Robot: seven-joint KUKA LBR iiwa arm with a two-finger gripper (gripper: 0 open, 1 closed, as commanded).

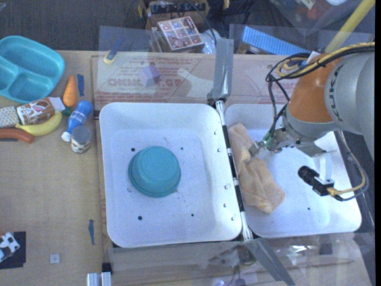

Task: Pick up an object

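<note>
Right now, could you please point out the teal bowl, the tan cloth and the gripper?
teal bowl (155,170): camera view, middle of its upturned base.
tan cloth (257,180): camera view, middle fold.
gripper (257,150): camera view, at its fingertips.

Your grey arm (351,94) reaches in from the right, its orange band (312,97) bent above the wrist. The end effector (257,149) points down and leftward, hanging low, black cables looping over the wrist.

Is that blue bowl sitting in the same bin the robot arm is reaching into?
No, the blue bowl sits upside down in the left bin, while the gripper is over the right bin beside a tan cloth.
</note>
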